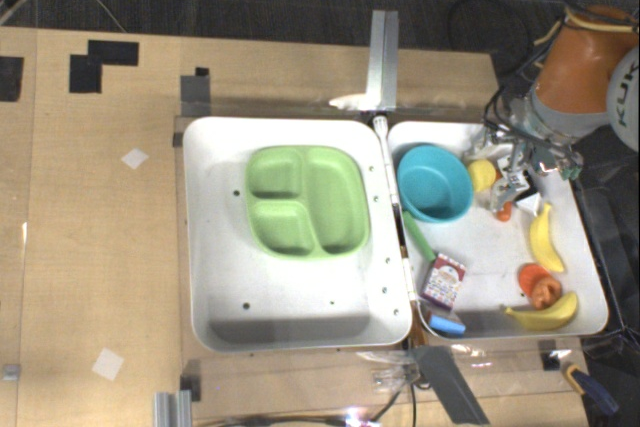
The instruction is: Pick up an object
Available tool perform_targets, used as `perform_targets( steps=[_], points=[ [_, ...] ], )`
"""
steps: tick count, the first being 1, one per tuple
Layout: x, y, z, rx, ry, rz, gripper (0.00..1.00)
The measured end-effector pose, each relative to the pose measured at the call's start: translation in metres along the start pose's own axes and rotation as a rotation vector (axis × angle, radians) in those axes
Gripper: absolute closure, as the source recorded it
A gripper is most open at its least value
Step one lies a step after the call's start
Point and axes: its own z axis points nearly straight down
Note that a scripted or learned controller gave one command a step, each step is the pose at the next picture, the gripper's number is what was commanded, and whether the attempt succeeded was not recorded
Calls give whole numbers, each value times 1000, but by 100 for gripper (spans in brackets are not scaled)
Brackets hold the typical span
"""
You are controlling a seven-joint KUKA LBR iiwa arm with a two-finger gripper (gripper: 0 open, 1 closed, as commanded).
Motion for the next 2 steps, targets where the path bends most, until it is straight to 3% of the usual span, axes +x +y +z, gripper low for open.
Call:
perform_targets(
  steps=[1,2],
  points=[
    [63,-4,0,0,3,112,0],
    [110,9,-2,1,1,277,0]
  ],
)
